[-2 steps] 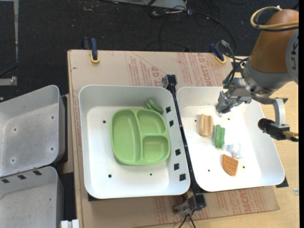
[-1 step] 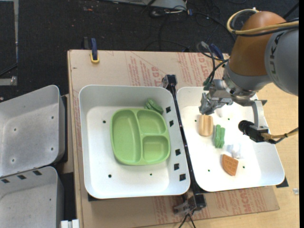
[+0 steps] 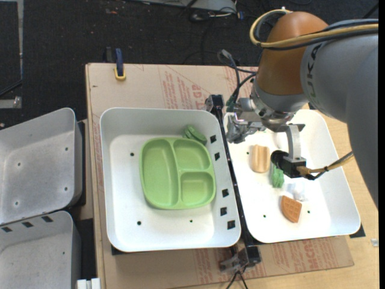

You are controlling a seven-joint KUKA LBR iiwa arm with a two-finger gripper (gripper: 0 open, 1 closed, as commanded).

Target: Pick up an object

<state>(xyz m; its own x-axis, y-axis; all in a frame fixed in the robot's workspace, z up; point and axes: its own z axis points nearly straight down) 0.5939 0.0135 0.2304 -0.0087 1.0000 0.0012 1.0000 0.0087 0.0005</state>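
The likeliest pick, a tan block [image 3: 259,158], lies in the upper left part of the right bin [image 3: 328,161]. It looks light and stiff, best taken across its narrow sides. The pincer [image 3: 240,127] hangs over that bin's upper left corner; I cannot tell whether it is open. A green piece [image 3: 277,177] sits near the bin's middle, close enough to crowd a grasp. An orange wedge [image 3: 291,209] lies lower in the bin.

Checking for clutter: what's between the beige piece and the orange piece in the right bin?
A small green piece lies between the beige piece and the orange piece, as the camera view shows.
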